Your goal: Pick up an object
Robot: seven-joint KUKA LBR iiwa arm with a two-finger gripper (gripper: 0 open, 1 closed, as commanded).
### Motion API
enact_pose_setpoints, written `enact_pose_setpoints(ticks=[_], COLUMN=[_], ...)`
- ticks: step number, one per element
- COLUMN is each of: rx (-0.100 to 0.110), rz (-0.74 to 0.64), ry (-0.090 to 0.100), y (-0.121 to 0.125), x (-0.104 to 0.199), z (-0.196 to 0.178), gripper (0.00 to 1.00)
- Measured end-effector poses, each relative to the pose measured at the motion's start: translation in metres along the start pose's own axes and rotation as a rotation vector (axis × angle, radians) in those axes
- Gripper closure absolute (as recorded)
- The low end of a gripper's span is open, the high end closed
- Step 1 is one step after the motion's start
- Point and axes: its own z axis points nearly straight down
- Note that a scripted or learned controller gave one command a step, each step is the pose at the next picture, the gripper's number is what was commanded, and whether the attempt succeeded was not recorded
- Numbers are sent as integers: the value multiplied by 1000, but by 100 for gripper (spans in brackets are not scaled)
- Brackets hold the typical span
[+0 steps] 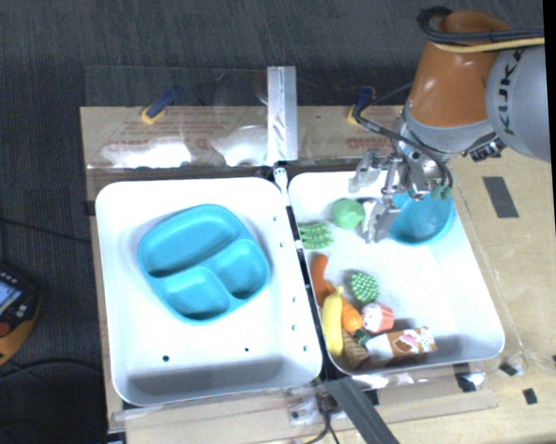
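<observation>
Starting from the left, the left bin holds a blue divided tray, which plays no part now. The right bin carries the candidates: a green leafy piece near the divider, a pale green ball, and lower down a carrot, a banana, a green dotted toy and a small carton in a heap. At the far right corner sits a blue bowl. The gripper hangs just between the ball and the bowl, touching or nearly touching the bowl's rim (I cannot tell which). Its fingers look a little spread, with nothing between them. I judge the step as the approach, before any grasp. The next move calls for descending onto one object and closing firmly.
</observation>
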Motion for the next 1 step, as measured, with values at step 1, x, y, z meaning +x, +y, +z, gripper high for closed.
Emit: enact_pose_setpoints(ticks=[1], rx=[-2], rz=[118], ry=[2], y=[0], x=[81], z=[72], gripper=[0])
